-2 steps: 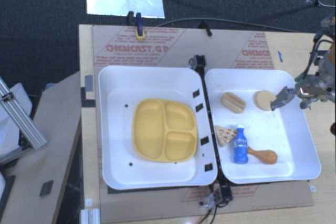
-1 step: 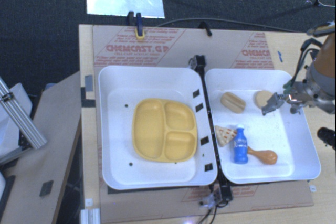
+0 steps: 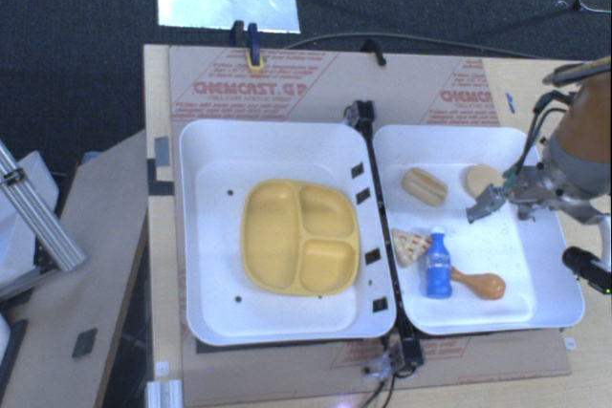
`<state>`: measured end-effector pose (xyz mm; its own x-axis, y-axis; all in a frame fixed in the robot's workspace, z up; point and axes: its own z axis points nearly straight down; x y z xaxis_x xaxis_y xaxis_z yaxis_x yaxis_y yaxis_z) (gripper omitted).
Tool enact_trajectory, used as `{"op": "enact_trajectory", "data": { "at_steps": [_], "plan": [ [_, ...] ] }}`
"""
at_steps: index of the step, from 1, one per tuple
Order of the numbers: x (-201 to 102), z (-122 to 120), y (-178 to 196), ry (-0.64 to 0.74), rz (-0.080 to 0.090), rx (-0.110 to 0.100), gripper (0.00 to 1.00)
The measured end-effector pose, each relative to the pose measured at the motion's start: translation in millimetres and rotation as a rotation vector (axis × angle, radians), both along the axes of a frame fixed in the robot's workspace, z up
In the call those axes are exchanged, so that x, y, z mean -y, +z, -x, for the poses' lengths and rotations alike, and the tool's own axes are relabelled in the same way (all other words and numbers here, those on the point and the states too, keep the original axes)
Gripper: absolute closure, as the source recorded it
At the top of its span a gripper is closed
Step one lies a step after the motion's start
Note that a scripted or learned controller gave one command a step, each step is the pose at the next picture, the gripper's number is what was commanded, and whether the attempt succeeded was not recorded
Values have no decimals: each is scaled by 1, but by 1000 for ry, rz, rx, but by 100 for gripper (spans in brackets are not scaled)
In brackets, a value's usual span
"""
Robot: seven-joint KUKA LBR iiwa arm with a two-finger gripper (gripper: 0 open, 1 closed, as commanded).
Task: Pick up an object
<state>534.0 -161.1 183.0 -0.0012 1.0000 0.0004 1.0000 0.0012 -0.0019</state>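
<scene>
Left bin [image 3: 201, 205]: holds yellow three-compartment plastic tray [image 3: 298, 236].
Right bin [image 3: 550, 296]: tan toy hot-dog bun [image 3: 425, 186] at rear left; pizza slice toy [image 3: 410, 246] in front of it; blue bottle [image 3: 437, 266] beside the slice; orange drumstick toy [image 3: 481, 284] right of the bottle.

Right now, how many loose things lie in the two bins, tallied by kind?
Yellow divided tray: 1, left bin
Hot dog bun: 1
Round tan piece: 1
Pizza slice: 1
Blue bottle: 1
Drumstick: 1
These five lie in the right bin.
Total: 6
</scene>
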Motion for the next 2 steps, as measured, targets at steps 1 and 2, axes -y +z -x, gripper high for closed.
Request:
{"op": "enact_trajectory", "data": {
  "at_steps": [1, 2],
  "plan": [
    [-3, -4, -62, 0, -1, -1, 0],
    [-2, -5, -48, 1, 2, 6, 100]
  ]
}}
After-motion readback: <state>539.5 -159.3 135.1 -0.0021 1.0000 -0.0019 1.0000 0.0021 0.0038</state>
